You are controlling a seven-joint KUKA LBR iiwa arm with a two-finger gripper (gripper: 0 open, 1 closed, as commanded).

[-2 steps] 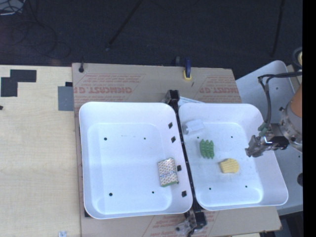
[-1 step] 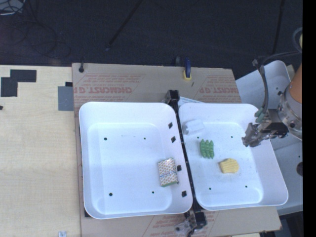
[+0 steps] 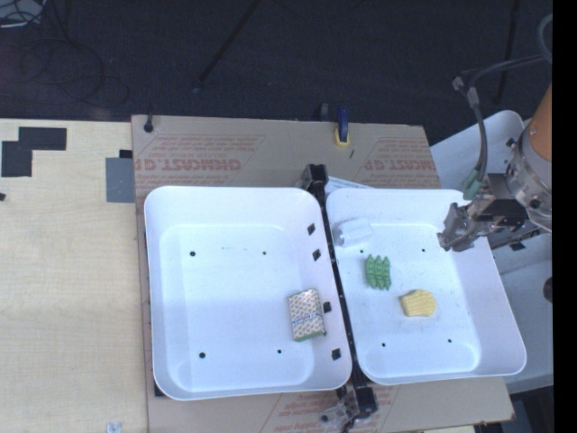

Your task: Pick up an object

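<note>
Right now I see the gripper (image 3: 453, 234) over the right bin's (image 3: 469, 359) far rim; whether it's open, I cannot tell. Green piece (image 3: 378, 271) and yellow piece (image 3: 417, 304) lie below.

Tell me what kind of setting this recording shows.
Most likely a robotics lab bench for pick tests: two white bins clipped together on a cardboard sheet, loose cables behind, and the gripper over the right bin.

Single fixed overhead view, slanted down over both bins (image 3: 236, 207).
</note>
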